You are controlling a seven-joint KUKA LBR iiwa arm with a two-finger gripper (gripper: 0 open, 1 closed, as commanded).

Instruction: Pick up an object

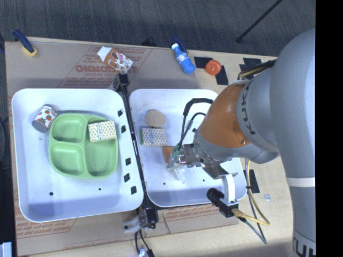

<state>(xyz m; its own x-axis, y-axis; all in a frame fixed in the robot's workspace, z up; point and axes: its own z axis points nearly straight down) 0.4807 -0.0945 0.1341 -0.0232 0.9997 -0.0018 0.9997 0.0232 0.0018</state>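
Wrist bulk hides my gripper (177, 162) in the right white bin (161, 194); I cannot tell its state. Small orange object (168, 151) peeks beside it.

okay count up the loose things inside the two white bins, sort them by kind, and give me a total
Green divided plate: 1
Patterned small boxes: 2, one on the plate, one in the right bin
Printed cup on its side: 1
Tan round object: 1
Small orange item by the hand: 1
Total: 6
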